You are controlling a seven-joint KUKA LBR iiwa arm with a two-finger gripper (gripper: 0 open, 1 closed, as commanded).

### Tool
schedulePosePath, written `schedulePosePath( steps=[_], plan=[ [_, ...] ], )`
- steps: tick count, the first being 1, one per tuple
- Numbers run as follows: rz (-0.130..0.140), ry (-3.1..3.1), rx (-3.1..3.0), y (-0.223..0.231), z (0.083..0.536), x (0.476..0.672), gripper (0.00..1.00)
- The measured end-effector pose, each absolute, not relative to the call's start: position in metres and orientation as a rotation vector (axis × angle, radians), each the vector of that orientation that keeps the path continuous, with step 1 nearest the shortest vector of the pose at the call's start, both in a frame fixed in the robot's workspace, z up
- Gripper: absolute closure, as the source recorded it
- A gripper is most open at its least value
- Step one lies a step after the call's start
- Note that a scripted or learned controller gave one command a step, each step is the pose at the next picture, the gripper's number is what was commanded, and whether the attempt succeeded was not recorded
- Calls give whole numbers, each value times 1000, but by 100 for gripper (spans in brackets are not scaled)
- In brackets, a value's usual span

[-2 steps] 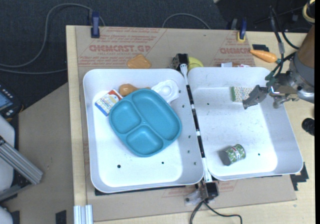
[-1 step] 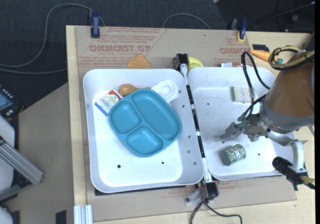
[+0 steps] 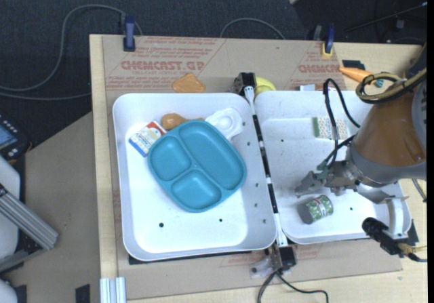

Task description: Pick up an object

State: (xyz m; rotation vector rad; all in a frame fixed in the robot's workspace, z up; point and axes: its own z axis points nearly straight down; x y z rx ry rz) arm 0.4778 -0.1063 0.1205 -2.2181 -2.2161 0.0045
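Note:
In the right bin [image 3: 291, 152] a small green can [image 3: 317, 209] lies on its side near the front. My gripper [image 3: 320, 183] hangs just above and behind the can, at the end of the grey and orange arm [image 3: 390, 139] reaching in from the right. Nothing is seen held in it. A green and white packet [image 3: 325, 127] lies at the back of the same bin, partly behind the arm's cables.
The left bin [image 3: 135, 220] holds a blue divided plate [image 3: 196, 165], a small carton [image 3: 145, 139], an orange item [image 3: 173, 120] and a white piece [image 3: 225, 121]. A yellow object [image 3: 263, 85] and an orange shape [image 3: 188, 83] lie on the bench behind the bins.

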Motion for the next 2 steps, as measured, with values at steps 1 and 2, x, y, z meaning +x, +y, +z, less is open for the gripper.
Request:
schedulePosePath(
  steps=[1, 2],
  plan=[
    [3, -2219, -2218, -92, 95, 478, 0],
    [-1, -2224, -2229, -148, 84, 533, 0]
  ],
)
